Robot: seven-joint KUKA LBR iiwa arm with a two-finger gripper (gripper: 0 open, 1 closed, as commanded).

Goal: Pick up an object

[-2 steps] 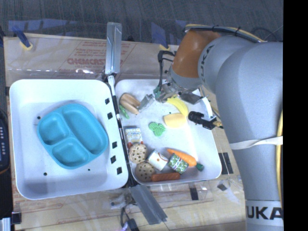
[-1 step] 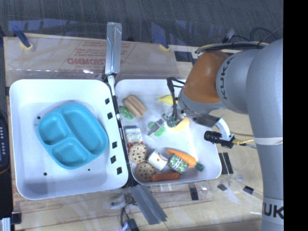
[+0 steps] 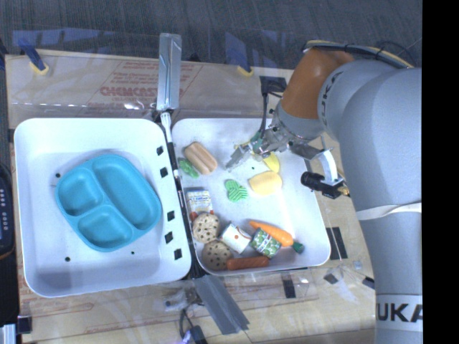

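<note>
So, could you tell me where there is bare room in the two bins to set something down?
The left bin has bare floor around the blue tray, widest along its near edge. In the right bin, a bare strip lies between the yellow block and the carrot. Its near-left corner is crowded with cookies, cup and sausage.

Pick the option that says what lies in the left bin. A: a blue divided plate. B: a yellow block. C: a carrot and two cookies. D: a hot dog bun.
A: the blue divided plate lies in the left bin, while the carrot and other toy foods lie in the right bin.
</note>
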